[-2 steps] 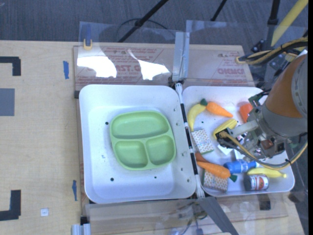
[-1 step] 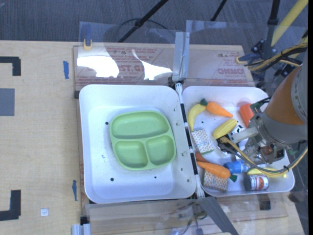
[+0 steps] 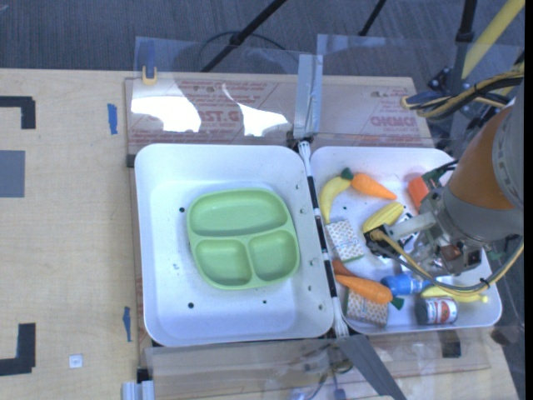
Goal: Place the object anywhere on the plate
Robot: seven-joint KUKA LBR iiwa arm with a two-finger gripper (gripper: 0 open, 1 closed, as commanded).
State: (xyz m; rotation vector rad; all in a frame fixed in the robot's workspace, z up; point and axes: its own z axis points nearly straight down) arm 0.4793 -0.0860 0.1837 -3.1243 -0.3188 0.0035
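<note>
- Gripper [image 3: 398, 244]: low inside the right bin [image 3: 491, 311], amid cables and wrist hardware; whether open or closed cannot be told; nothing seen held.
- Arm [image 3: 491, 173]: grey with orange band, entering from the right, above the right bin's far-right part.
- Yellow corn-like piece [image 3: 383, 217]: just beside the gripper, on its upper left.
- Blue bottle [image 3: 408, 285]: lying just below the gripper.
- Small can [image 3: 436, 311]: near the right bin's front edge, red and white label.
- Carrot [image 3: 363, 287]: lying left of the blue bottle, near the bin divider.
- Second carrot [image 3: 372, 186]: toward the right bin's back, beside the banana [image 3: 333, 194].
- Patterned packet [image 3: 345, 240]: between banana and lower carrot.
- Second patterned packet [image 3: 367, 307]: at the front, below the lower carrot.
- Orange piece [image 3: 417, 192]: at the back, partly hidden by the arm.
- Green plate [image 3: 242, 238]: three compartments, centred in the left bin [image 3: 158, 223], well apart from the gripper.
- All task objects: in the right bin.
</note>
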